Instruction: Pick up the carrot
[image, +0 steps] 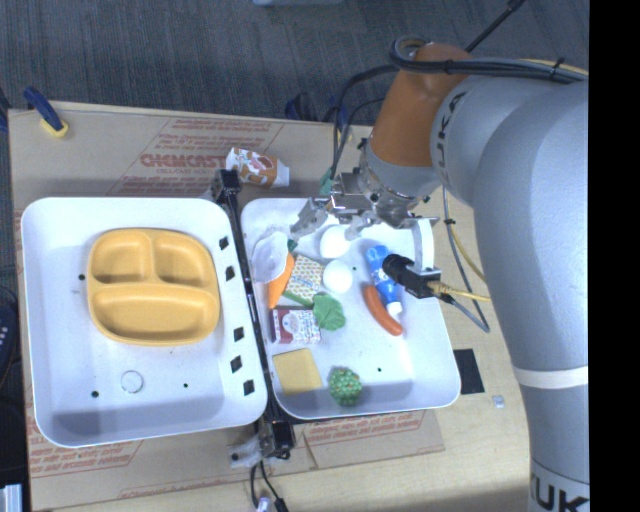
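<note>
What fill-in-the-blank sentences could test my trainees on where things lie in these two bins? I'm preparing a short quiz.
1. The yellow three-compartment plastic plate lies in the ____ white bin.
2. The orange tapered carrot lies along the right white bin's ____ wall.
3. The bumpy green toy ball lies just right of the flat ____ square block.
4. The robot's hand hangs over the ____ bin.

Missing words: left; left; yellow; right
</note>
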